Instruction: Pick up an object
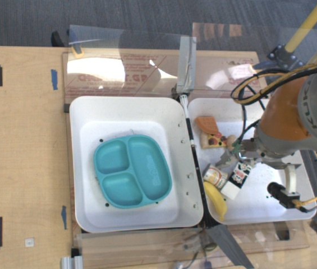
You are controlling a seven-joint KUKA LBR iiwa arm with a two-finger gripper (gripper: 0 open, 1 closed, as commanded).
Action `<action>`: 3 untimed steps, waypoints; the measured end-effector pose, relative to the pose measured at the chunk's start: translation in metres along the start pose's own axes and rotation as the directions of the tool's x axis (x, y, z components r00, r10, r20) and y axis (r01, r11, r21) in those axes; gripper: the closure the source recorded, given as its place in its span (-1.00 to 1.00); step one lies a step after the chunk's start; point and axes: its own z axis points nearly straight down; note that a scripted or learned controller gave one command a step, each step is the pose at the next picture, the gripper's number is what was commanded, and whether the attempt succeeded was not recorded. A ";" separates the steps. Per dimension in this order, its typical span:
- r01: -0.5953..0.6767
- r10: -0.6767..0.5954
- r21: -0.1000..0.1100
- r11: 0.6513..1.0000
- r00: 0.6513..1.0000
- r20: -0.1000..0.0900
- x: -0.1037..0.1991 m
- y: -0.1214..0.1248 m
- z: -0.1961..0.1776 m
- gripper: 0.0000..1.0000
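Poised low in the right bin [293, 209] over clutter at its nine o'clock edge, jaws [234, 160] unreadable, small jar [215, 176] and banana [216, 200] crowded against the wall, awkward for a grasp.

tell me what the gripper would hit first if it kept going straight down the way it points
Probably the small black-and-white box just beneath the gripper, though depth is hard to judge from this slanted view.

Left bin [82, 150]: teal divided plate [133, 171], centred. Right bin [259, 206]: banana [216, 200] at its near left corner, small jar [215, 176] beside it, orange piece [208, 124] toward far edge. Hand [238, 160] low over clutter.
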 end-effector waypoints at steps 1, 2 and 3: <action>-0.001 0.001 -0.008 1.000 1.000 0.002 -0.001 0.002 -0.012 1.00; -0.002 0.002 -0.006 1.000 1.000 0.002 -0.001 0.002 -0.011 -1.00; -0.003 0.003 -0.007 1.000 1.000 0.003 0.014 -0.046 -0.001 -1.00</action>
